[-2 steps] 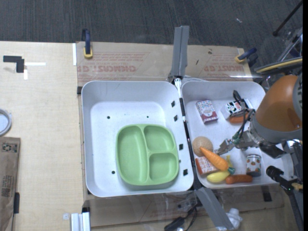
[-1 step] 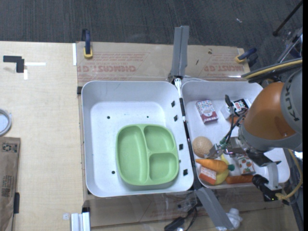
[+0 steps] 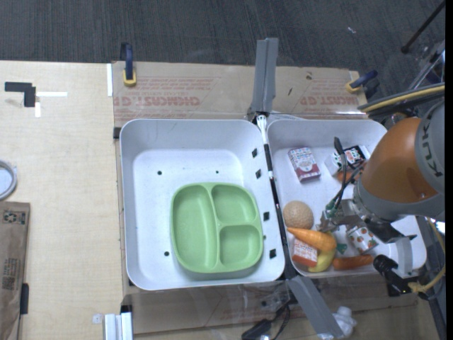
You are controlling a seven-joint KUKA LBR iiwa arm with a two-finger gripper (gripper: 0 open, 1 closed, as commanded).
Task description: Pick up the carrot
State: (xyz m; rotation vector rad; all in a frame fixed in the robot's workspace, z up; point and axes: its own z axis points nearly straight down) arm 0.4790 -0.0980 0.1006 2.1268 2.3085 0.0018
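Observation:
The carrot point(image 3: 312, 237) is orange and lies in the right bin point(image 3: 283, 137) near its front left, thin tip pointing left. Its thick end rests by a yellow fruit point(image 3: 323, 261) and a red-and-white carton point(image 3: 304, 252). My gripper point(image 3: 334, 217) hangs low over the bin, just above and to the right of the carrot's thick end. The arm's orange band point(image 3: 396, 167) and wrist hide the bin's right part. Nothing shows as held.
A tan round fruit point(image 3: 298, 213) sits just behind the carrot. A red-and-white box point(image 3: 304, 164) and a small packet point(image 3: 351, 157) lie at the back, and a reddish-orange piece point(image 3: 352, 263) at the front. The left bin point(image 3: 141, 190) holds a green divided plate point(image 3: 216, 227).

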